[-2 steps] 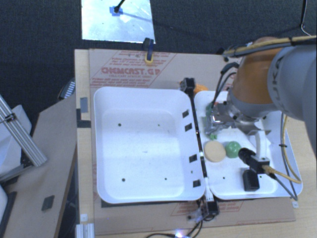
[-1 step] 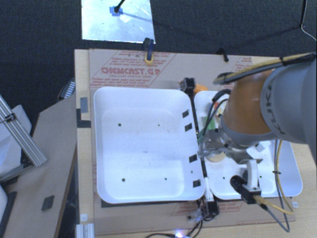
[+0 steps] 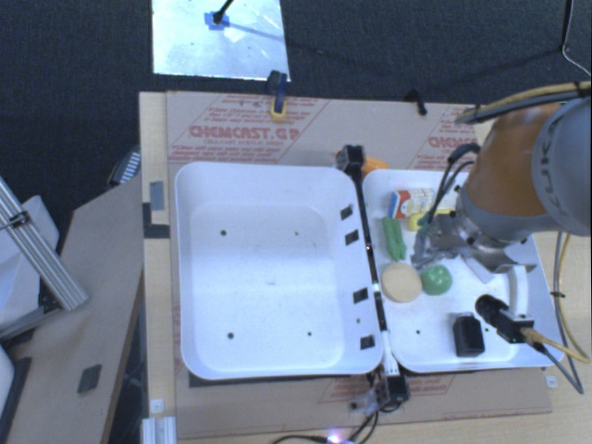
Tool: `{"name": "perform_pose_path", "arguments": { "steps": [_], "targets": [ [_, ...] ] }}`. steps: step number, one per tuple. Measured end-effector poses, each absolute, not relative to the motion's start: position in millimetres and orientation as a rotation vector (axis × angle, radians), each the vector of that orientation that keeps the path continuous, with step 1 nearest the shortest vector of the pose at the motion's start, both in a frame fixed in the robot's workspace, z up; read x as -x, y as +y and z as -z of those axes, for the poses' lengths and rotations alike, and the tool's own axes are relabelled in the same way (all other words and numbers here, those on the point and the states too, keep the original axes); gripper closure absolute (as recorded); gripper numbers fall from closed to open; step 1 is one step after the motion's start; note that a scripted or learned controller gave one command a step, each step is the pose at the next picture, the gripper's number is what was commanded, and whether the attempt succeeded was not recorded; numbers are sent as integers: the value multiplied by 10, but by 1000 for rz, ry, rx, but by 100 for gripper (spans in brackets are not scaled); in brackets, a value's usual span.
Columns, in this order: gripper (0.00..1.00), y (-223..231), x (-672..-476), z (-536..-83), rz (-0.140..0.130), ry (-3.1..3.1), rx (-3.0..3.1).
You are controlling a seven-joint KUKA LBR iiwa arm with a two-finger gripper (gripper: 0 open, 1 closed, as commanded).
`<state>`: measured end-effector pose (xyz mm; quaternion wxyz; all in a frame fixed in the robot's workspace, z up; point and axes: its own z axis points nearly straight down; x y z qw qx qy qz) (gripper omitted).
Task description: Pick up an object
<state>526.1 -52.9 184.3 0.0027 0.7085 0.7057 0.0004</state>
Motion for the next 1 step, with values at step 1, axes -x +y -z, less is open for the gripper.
{"name": "perform_pose_path", "arguments": {
  "steps": [1],
  "targets": [
    [100,-407,-4851,-1840,1,2223,-2223]
  ]
}}
